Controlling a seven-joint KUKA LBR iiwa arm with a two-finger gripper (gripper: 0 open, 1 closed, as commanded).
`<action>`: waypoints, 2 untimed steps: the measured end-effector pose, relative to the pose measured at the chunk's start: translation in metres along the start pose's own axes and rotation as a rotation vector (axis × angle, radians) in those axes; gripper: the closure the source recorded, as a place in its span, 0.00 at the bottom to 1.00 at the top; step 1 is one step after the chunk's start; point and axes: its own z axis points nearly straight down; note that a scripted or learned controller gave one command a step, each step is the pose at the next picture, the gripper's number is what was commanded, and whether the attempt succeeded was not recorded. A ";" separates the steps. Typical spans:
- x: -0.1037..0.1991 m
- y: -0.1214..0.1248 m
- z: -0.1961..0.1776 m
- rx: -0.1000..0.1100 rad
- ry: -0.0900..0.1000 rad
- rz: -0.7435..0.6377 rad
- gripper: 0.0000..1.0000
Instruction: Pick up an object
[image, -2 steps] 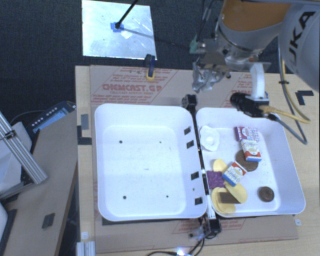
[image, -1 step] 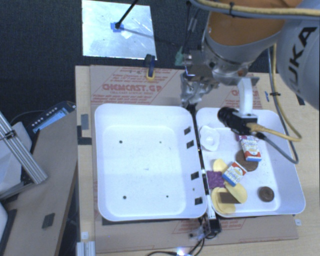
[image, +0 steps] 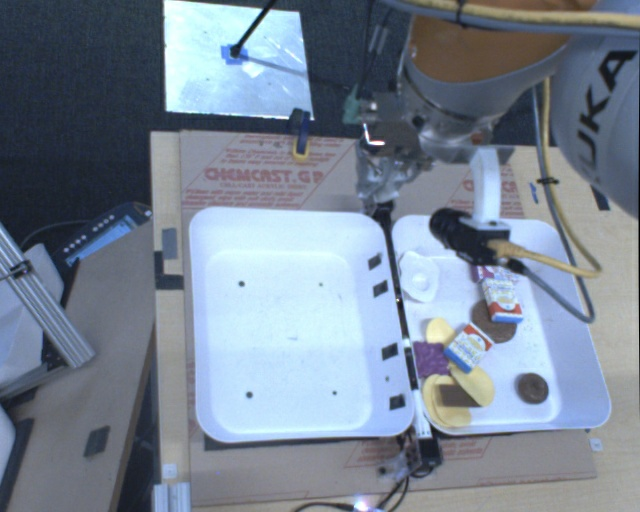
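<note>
Hanging above the far end of the ridge where the left bin (image: 290, 330) and the right bin (image: 562, 290) meet, the gripper (image: 380, 195) points down at rim rather than at anything to lift. From where I stand I cannot tell whether it is parted or closed, and I see nothing held in it.

Everything worth picking lies in the right bin. A white cup (image: 418, 275) sits nearest, just beside the dividing rim. Further on, a small carton (image: 501, 296) leans on a brown disc (image: 492, 328). A second carton (image: 467, 347) rests among yellow pieces (image: 440, 332) and a purple scrap (image: 430, 357), and a brown cookie (image: 532, 388) lies apart near the front corner.

The risk I see is a straight descent from here: it would likely meet the rim itself, closing on plastic or air. Shifting toward the cup helps, but the cup looks light and rounded, so a slightly off-centre squeeze could flick it away or pin it against the wall. In the cluttered patch, overlapping things could be nudged aside, or two could come up together and one drop.
</note>
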 end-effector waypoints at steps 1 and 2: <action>0.010 -0.007 -0.015 0.000 0.000 0.000 1.00; 0.021 -0.022 -0.016 0.001 0.000 0.000 1.00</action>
